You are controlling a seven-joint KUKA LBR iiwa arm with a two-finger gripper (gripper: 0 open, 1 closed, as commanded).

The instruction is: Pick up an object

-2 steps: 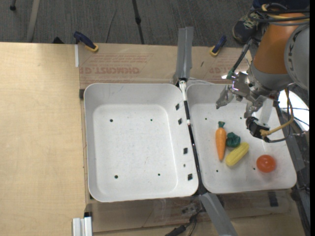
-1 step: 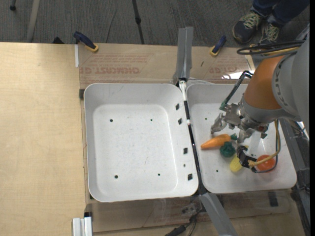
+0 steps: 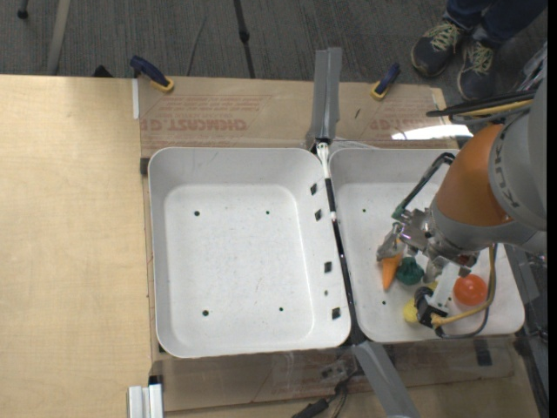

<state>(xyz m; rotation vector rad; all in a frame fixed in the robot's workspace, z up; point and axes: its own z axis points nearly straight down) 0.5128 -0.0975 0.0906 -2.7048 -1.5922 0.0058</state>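
Note:
My gripper (image 3: 399, 252) hangs low over the middle of the right bin (image 3: 365, 190), at the end of the grey arm with its orange band. Right under it lie an orange carrot-shaped piece (image 3: 388, 273) and a green lump (image 3: 408, 273), side by side and touching. The gripper's tip is at the upper ends of both. Whether either one is in its grasp is hidden by the wrist. An orange-red ball (image 3: 471, 290) rests toward the bin's near right corner. A small yellow thing (image 3: 411, 313) lies near the bin's front wall.
The left bin (image 3: 174, 233) stands beside the right one, with a grey bar (image 3: 327, 94) running back from the gap between them. Two clamps (image 3: 150, 73) (image 3: 385, 81) hold the cardboard at the back. A person's shoes (image 3: 452, 46) stand on the carpet beyond the bench.

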